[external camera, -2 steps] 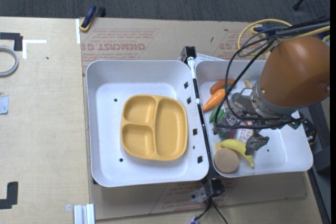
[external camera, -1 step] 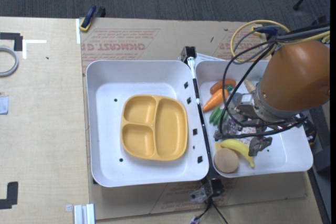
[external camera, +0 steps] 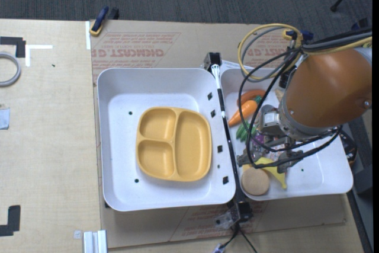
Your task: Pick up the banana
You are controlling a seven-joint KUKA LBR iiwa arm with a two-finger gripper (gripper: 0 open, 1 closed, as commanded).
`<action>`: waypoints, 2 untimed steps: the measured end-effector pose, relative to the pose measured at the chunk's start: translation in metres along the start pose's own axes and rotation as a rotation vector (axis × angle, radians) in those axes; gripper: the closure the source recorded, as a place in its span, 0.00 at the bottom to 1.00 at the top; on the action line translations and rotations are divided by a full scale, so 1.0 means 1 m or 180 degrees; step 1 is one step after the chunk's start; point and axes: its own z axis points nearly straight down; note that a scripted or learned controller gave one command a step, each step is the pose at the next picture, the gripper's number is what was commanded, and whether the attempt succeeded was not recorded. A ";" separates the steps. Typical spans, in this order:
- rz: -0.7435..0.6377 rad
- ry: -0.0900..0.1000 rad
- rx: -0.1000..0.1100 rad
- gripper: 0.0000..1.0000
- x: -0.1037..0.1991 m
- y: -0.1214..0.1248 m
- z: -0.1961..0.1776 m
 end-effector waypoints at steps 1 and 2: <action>-0.1666 -0.0002 -0.0007 0.00 0.014 -0.002 0.000; -0.2423 0.0003 -0.0002 0.00 0.063 -0.013 0.098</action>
